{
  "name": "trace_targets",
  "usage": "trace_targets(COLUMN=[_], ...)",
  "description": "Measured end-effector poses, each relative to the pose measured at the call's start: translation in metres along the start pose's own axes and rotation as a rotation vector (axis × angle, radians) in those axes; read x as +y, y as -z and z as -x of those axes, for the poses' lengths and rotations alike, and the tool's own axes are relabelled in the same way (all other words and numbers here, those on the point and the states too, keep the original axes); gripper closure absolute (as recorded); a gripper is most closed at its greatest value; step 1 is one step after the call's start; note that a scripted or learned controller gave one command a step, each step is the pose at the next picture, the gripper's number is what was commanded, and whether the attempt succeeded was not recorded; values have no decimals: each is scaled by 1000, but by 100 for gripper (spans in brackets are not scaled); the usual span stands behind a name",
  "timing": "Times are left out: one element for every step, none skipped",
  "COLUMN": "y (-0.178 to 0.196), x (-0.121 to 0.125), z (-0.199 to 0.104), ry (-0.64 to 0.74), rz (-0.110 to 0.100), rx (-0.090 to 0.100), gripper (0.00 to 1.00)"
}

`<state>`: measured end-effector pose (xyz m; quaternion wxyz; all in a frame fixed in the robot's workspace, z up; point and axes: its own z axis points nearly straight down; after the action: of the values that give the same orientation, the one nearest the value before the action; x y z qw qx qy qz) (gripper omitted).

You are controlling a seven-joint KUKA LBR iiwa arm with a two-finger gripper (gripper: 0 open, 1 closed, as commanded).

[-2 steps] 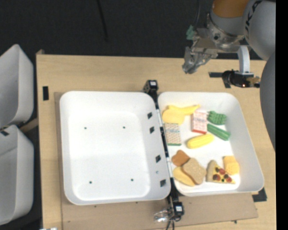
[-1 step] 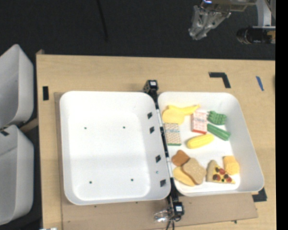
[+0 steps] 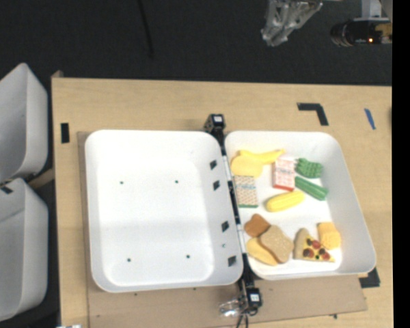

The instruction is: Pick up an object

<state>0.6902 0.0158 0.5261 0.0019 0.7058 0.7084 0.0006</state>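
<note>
This looks like a robot test lab: a plain wooden desk [image 3: 157, 101] with black tape marks [image 3: 314, 111] on it carries two shallow white bins [image 3: 96, 203] clipped side by side, the right one [image 3: 352, 210] full of toy food [image 3: 283, 203], and the surroundings beyond are dark, with grey machine parts [image 3: 287, 16] above

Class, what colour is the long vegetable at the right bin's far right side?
Green, seen in the camera view.

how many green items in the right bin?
2. One ridged green piece near the bin's far right side, one smooth long green piece just in front of it. Nothing seems hidden.
</note>
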Motion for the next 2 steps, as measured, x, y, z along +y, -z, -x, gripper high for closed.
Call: trace_targets(y=[24, -172], x=[0, -41], z=[-10, -24], ry=[-2, -4], rz=[-1, -23], rx=[-1, 0], gripper=[100, 100])
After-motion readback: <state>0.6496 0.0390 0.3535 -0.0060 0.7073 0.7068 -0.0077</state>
